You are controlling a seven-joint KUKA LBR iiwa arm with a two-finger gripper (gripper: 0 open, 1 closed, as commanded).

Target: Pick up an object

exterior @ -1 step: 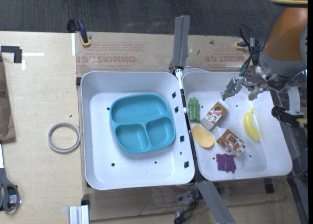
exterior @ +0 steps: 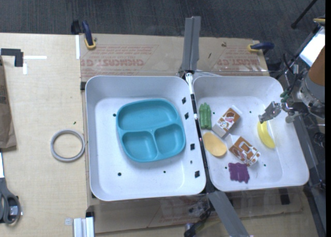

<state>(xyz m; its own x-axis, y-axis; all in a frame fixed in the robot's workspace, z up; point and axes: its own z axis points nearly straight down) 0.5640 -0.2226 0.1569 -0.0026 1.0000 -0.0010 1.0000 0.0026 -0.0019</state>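
The right bin [exterior: 289,176] holds several small items: a yellow banana [exterior: 267,135], a white and red carton [exterior: 227,121], an orange patterned box [exterior: 244,150], a flat yellow-orange piece [exterior: 214,144], a green piece [exterior: 205,115] and a purple piece [exterior: 239,172]. My gripper [exterior: 279,114] hangs at the bin's right side, just above the banana's upper end. It is open and nothing sits between its fingers. The left bin [exterior: 103,174] holds a blue divided plate [exterior: 150,130].
A grey divider post [exterior: 191,44] rises between the bins at the back. On the bench to the left lie a tape ring [exterior: 68,145] and scissors [exterior: 8,206]. Clamps [exterior: 89,36] grip the cardboard behind the bins.
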